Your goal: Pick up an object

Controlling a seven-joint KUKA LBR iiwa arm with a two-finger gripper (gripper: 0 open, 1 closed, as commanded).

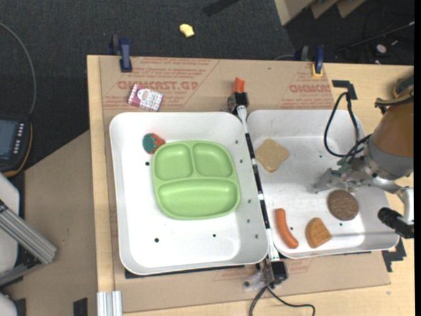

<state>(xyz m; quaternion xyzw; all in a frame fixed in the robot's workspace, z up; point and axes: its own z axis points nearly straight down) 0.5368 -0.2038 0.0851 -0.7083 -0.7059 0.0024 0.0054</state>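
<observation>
1. Nearest the camera, along the front of the right bin, lie an orange sausage and, just to its right, a small tan piece of toast, the two close but apart.
2. Behind the toast and a little to the right sits a round brown patty, flat on the bin floor.
3. At the rear left of the same bin, near the divider between the bins, rests a pale beige slice of bread, well apart from the other food.
4. Reaching in from the right, the grey arm with its orange band hangs low over the right bin, and black cables loop from it toward the bin's back wall.
5. Its claw sits just behind the patty, close to it; whether the claw is open or closed cannot be told, and nothing shows as gripped.
6. Left of the divider, the left bin holds a green plate with three compartments, lying flat near the bin's middle.
7. Beside the plate's rear left corner lies a small round red and green thing, touching or nearly touching the plate's rim.
8. Behind the left bin, on the brown bench, lies a small pink and white packet.
9. Farther back, on the dark floor, lies a small yellow object.
</observation>
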